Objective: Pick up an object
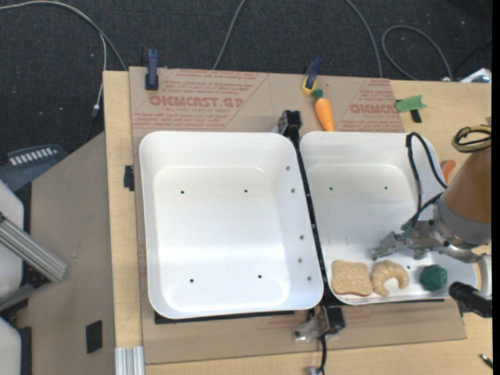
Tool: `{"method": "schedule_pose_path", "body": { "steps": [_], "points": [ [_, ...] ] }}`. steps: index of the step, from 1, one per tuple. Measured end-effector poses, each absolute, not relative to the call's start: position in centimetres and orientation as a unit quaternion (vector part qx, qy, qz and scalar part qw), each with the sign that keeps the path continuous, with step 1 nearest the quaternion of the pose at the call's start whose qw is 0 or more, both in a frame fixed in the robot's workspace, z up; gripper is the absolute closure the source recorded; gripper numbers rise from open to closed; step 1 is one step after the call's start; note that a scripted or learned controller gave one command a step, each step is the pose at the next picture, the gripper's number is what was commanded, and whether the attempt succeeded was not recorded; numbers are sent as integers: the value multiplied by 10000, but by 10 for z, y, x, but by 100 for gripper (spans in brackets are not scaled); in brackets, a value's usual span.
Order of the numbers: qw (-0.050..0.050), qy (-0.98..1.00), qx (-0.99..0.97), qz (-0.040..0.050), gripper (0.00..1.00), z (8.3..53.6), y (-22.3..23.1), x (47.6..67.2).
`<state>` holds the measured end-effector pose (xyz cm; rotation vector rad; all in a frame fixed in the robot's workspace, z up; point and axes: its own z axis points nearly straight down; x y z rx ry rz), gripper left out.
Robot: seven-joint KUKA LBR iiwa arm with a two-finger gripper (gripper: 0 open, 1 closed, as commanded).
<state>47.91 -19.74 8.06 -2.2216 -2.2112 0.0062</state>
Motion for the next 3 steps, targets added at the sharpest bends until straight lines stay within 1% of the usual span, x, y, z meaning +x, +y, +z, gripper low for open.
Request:
{"method": "schedule_pose_path", "body": {
  "steps": [1, 2, 3],
  "points": [
    [6, -7090, -7052, -6, 0, 85, -131, 486],
    [-1, -7071, -7071, 0, 0, 85, -134, 485],
    [-39, -7092, -7050, -41, 0, 197, -94, 563]
  ]
}}
